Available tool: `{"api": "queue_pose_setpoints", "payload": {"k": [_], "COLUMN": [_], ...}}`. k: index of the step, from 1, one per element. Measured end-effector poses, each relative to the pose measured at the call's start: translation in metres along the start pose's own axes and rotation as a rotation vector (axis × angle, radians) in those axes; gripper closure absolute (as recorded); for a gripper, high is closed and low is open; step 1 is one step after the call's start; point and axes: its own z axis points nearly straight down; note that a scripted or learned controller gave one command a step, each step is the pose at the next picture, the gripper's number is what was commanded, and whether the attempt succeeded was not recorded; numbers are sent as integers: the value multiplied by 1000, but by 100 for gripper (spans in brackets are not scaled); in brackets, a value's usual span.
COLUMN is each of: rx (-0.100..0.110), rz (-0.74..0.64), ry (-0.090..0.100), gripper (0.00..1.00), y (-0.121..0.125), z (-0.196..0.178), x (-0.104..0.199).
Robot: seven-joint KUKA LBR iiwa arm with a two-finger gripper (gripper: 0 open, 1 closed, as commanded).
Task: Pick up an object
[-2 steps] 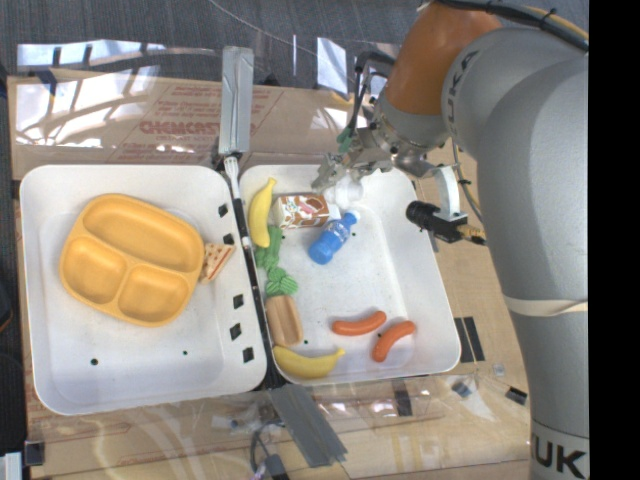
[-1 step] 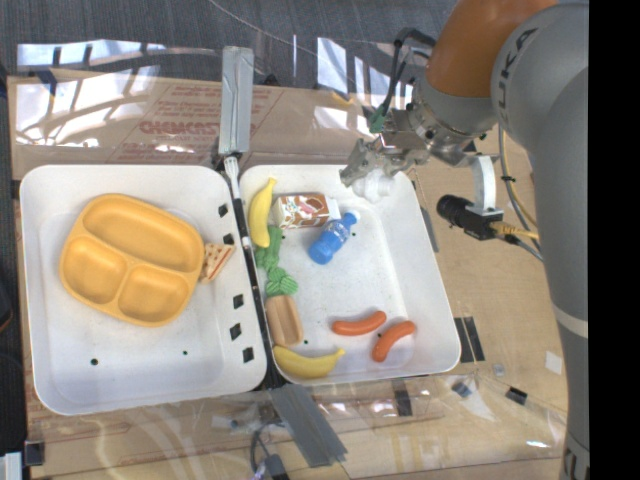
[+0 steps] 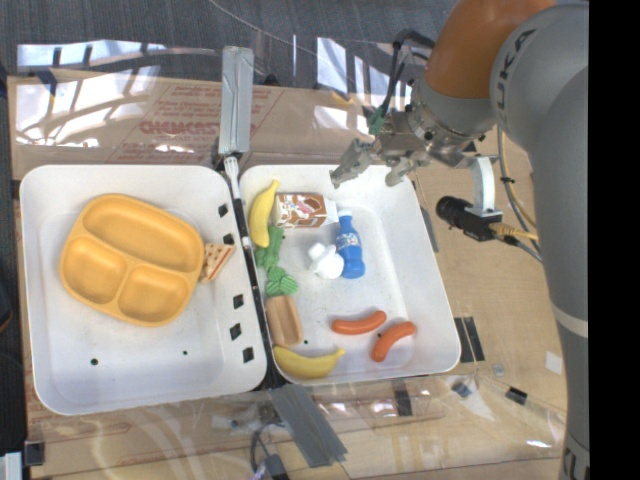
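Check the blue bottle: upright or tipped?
Tipped. The blue bottle lies on its side on the right bin's floor, its length running up-down in the view, beside the small carton.

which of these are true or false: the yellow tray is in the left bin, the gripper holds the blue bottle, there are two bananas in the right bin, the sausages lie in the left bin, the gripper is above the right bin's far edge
1. The yellow tray is in the left bin. True.
2. The gripper holds the blue bottle. False: the bottle lies on the floor of the right bin, apart from the gripper.
3. Two bananas are in the right bin. True: one banana near the divider, another banana at the near edge.
4. The sausages lie in the left bin. False: both sausages lie in the right bin.
5. The gripper is above the right bin's far edge. True.
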Motion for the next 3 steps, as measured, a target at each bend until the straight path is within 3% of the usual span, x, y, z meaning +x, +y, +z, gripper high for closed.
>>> {"api": "queue_pose_setpoints", "payload": {"k": [1,2,3], "rx": [12,3,-2], "rz": [58,34,129], "ry": [2,2,1], "gripper": [0,0,0], "y": [-70,-102,-55], "z": [126,119,185], "x": [-13,-26,-57]}}
